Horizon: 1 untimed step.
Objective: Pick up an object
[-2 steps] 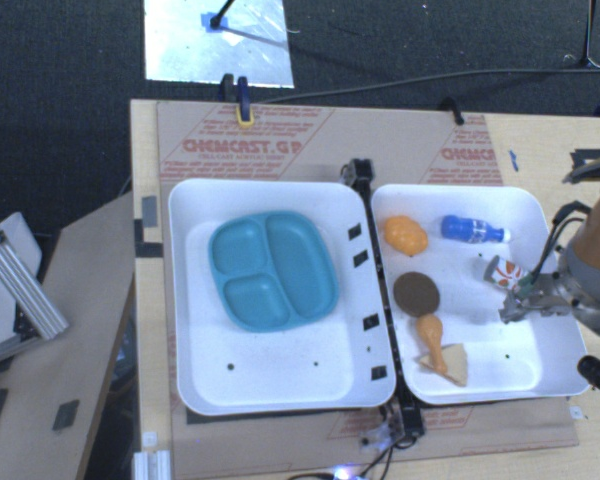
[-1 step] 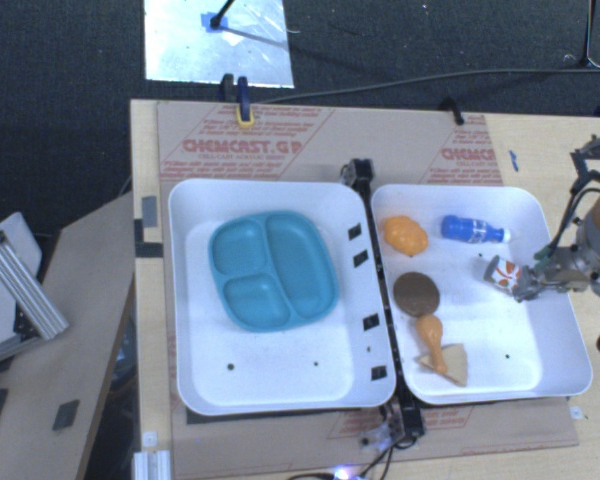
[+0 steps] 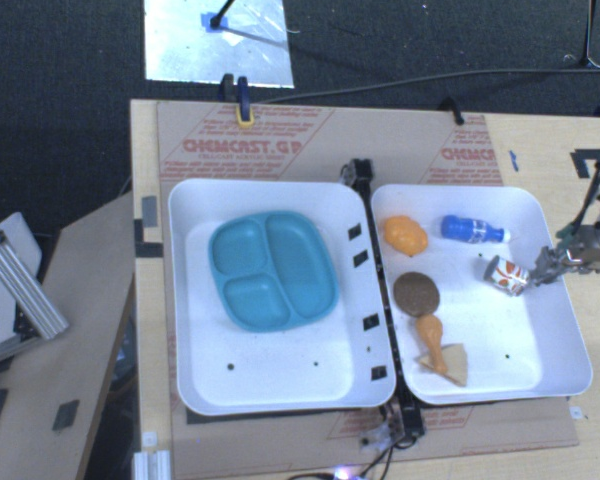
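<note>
The right bin (image 3: 555,353) holds several small items. A blue bottle (image 3: 473,231) lies on its side near the far wall. An orange lump (image 3: 406,234) sits at the far left. Below it are a brown round disc (image 3: 417,294), an orange drumstick shape (image 3: 431,336) and a tan wedge (image 3: 456,365). A small white and red can (image 3: 506,274) lies near the right wall. My gripper (image 3: 546,267) hangs low at the bin's right edge, just right of the can and close to touching it.
The left bin (image 3: 195,368) holds a teal divided plate (image 3: 273,269). A black hinge strip (image 3: 377,288) runs between the bins. Both bins rest on a cardboard sheet (image 3: 280,143). Cables and a bracket (image 3: 592,163) stand at the far right.
</note>
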### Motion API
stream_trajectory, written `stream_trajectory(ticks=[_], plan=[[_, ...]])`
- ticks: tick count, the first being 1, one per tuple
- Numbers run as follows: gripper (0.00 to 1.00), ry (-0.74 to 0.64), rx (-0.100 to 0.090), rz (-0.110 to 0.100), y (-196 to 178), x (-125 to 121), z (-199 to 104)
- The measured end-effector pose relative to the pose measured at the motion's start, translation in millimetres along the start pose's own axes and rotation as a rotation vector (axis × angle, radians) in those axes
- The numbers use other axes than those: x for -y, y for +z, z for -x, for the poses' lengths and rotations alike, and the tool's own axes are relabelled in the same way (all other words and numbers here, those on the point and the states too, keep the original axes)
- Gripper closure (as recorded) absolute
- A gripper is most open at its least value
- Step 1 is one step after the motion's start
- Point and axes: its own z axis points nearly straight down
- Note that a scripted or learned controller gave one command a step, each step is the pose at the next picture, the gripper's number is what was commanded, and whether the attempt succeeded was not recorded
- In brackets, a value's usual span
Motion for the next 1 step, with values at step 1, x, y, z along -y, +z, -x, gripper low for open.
stream_trajectory(ticks=[1], plan=[[1.0,-0.004,-0.003,-0.005,-1.2,-7.2,-44.6]])
